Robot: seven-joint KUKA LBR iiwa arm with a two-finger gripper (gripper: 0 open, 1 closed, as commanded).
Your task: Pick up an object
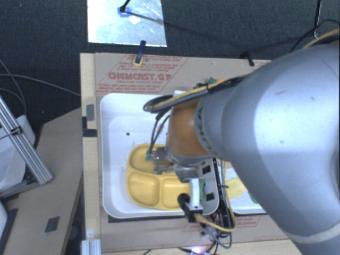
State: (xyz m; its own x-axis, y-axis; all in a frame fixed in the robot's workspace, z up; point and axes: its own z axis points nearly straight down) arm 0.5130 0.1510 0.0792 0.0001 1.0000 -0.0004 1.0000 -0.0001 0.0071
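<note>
The brown board [159, 70] under the bins carries red print reading "CHEMCAST" followed by what looks like "GP", with smaller lines above and below it too small to read. A small blue and yellow piece [139, 53] lies at the board's far edge, and beyond it a shiny silver sheet [126, 14] rests on the dark floor with a bit of blue tape on it. On the board, the left bin [114, 137] holds a yellow tray [143, 187] with several compartments, lying in the near half of the bin toward its right side. The grey arm [276, 142] comes in from the right and covers most of the right bin [249, 210], of which a strip of near rim shows, with something pale yellow [236, 186] just visible in it beside the arm. The orange band [183, 129] and the wrist [204, 193] below it hang over the yellow tray's right part, so the tray's left compartments lie open to view just left of the wrist while the rest runs beneath it. The claw itself is hidden under the wrist and its cables, so it cannot be told whether it is apart, together or clamped on anything. To the left stands a tan table [50, 158] with a metal rail [24, 145].
</note>
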